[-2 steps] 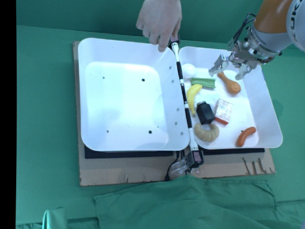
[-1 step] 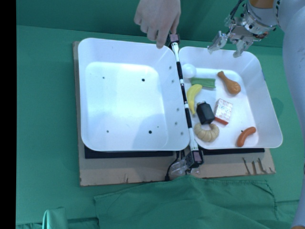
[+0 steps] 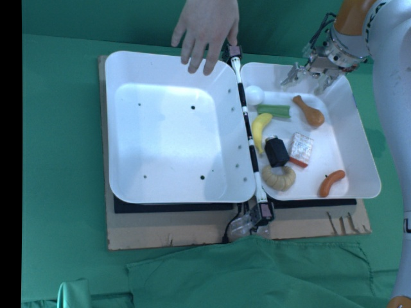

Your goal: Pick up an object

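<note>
Green cloth surrounds the right bin (image 3: 359,165), where the hand (image 3: 309,76) hovers spread, beside a brown drumstick (image 3: 309,111).

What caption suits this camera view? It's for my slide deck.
Claw hovers over the right bin's toy food while a person's hand touches the left bin.

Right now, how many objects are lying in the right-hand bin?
8: white ball, green stalk, drumstick along the far side; banana, black block, patterned packet mid-bin; braided pastry and sausage nearest. More may hide beneath.
</note>
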